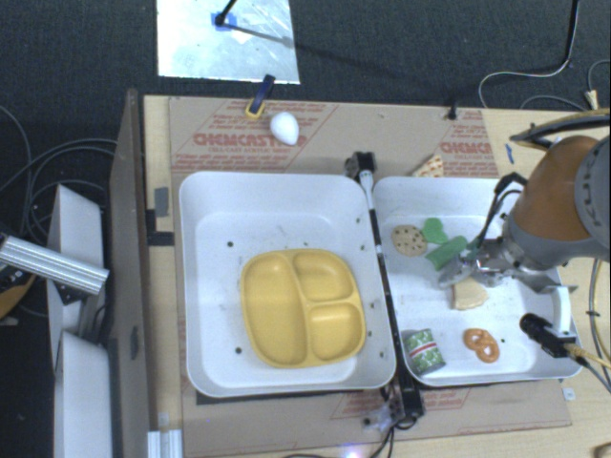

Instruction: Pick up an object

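Two white bins sit side by side: near the front edge of the right bin [496,195] lie a green can [423,349] by its front-left corner & a pretzel [481,343] to the right. Mid-bin, the gripper [465,267] is down just above a tan bread piece [470,297], touching green leaf [443,243]; can't tell if claw is released or clenched. Cookie [409,239] sits by the left wall; left bin [205,284] holds a yellow tray [302,305].
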